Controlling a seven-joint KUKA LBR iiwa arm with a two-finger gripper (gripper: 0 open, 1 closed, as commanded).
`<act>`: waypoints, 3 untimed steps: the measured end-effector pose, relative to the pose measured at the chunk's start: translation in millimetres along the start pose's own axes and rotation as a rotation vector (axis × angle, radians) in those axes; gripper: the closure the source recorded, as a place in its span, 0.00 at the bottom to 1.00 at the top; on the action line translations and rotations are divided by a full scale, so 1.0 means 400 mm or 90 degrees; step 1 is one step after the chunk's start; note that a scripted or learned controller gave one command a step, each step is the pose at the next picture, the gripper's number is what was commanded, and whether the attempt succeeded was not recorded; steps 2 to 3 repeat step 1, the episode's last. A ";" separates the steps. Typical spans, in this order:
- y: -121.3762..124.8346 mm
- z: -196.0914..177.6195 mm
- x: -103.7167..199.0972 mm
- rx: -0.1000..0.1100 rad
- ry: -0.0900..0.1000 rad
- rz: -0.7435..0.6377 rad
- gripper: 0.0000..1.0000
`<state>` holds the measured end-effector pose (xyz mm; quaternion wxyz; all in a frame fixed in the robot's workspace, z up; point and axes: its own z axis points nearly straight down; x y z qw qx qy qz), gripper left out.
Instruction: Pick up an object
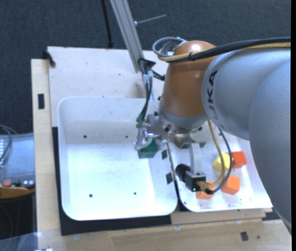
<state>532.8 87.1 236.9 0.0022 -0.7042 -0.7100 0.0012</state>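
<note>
Dark carpet is seen around the bench; two white bins (85,203) lie side by side. A green object (148,150) is seen at frame centre, just under the gripper (146,140), over the left bin's right edge. Finger state cannot be told (wrist blocks it). Orange and yellow blocks (230,171) lie lower right.

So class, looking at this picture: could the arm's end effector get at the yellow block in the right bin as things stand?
Probably yes. The yellow block lies uncovered in the right bin, orange blocks beside it rather than on top. The end effector hangs over the bins' shared edge with a green object at it.
</note>
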 end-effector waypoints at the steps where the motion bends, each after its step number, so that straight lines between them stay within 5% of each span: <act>1: 0.002 -0.002 -0.008 -0.001 0.000 0.005 0.00; 3: 0.002 -0.002 -0.008 -0.001 0.000 0.005 0.00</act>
